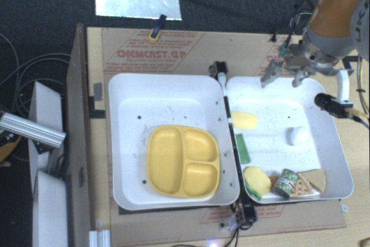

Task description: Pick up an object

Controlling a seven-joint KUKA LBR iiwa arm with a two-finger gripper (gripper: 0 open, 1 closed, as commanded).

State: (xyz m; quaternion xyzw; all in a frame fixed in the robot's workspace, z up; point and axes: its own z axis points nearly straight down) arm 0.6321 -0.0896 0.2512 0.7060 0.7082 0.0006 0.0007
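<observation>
We see the claw (284, 73) hovering over the far edge of the right bin (329, 124), its two fingers spread apart and holding nothing. A white ball (298, 135) lies in that bin, near a yellow lemon (244, 120).

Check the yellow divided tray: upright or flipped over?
Upright. The yellow divided tray lies flat in the left bin, its three compartments facing up.

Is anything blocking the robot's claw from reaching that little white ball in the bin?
Nothing visible does. The gripper hangs over the far edge of the right bin, and the white ball lies alone on bare floor below it. The yellow lemon-shaped piece and green strip sit off to the side.
</observation>
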